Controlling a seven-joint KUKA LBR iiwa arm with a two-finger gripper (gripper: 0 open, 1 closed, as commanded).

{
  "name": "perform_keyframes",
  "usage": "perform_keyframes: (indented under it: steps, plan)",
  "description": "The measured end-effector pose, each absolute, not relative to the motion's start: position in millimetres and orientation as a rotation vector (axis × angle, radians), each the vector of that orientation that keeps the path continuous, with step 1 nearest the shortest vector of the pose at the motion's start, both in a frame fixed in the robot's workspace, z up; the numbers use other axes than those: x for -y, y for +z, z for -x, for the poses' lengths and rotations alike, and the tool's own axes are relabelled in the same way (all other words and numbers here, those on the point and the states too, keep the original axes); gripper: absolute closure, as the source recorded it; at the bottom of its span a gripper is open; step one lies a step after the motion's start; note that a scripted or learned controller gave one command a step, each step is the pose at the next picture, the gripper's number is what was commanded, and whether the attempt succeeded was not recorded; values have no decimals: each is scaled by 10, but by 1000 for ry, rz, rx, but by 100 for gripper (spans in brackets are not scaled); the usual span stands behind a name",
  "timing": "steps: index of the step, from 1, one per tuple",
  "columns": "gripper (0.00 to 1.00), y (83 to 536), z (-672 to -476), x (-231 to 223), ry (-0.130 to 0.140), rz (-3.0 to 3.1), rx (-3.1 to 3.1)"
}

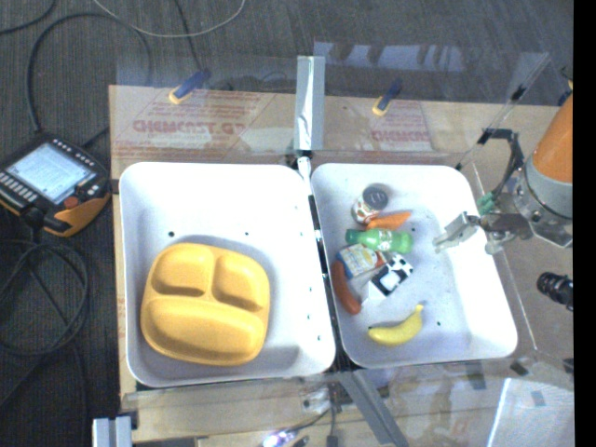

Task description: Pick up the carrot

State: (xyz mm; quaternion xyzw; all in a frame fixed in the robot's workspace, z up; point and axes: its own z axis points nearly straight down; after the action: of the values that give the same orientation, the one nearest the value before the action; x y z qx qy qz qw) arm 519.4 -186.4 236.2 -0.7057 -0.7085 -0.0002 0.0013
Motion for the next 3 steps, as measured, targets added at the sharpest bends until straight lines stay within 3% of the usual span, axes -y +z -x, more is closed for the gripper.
perform_keyframes:
  steps: [1,2,3]
  plan:
    - [0,1476,-5863,1495,1,2158,2286]
    - [0,901,-6346,1208,-5,2062,2389]
    - [0,902,-5777,1517,-7,2089,2362]
